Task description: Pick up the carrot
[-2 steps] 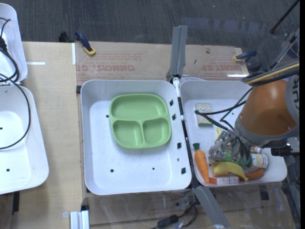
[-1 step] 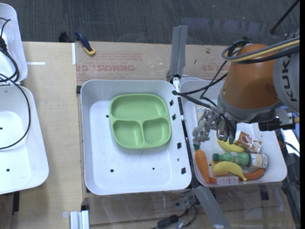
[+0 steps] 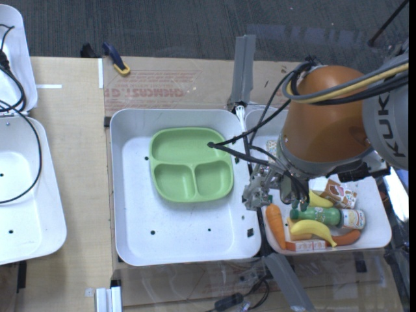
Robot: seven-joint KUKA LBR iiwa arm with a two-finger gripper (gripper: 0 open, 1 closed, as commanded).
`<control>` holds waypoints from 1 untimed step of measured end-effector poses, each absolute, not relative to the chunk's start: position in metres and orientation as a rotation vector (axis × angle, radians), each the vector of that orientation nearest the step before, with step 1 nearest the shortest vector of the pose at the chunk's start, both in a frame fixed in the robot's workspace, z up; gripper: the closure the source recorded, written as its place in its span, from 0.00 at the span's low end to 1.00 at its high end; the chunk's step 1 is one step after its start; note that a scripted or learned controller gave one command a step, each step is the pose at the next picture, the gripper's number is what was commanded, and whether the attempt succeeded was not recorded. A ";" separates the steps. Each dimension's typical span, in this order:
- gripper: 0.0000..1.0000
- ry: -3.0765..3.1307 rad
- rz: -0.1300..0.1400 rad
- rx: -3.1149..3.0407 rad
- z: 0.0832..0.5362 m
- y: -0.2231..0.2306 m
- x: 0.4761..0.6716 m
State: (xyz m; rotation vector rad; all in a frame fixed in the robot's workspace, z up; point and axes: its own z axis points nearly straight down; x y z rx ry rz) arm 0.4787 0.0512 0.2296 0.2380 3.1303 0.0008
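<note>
Lying in the right bin, the carrot touches bananas; claw state unclear.

Green divided plate: matt plastic. White bins: smooth, faintly glossy. Bench: pale wood, perhaps laminate. Carrot: dull orange.

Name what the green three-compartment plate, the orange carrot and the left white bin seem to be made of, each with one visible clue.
Green three-compartment plate: probably moulded plastic, matt; even colour, rounded dividers.
Orange carrot: likely a plastic toy; smooth, uniform orange skin, though the view is too coarse to be sure.
Left white bin: apparently thin plastic with a slight sheen; rounded corners, soft reflections.
</note>
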 end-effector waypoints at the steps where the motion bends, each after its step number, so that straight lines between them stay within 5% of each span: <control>1: 1.00 3.137 0.000 0.068 0.260 0.035 0.528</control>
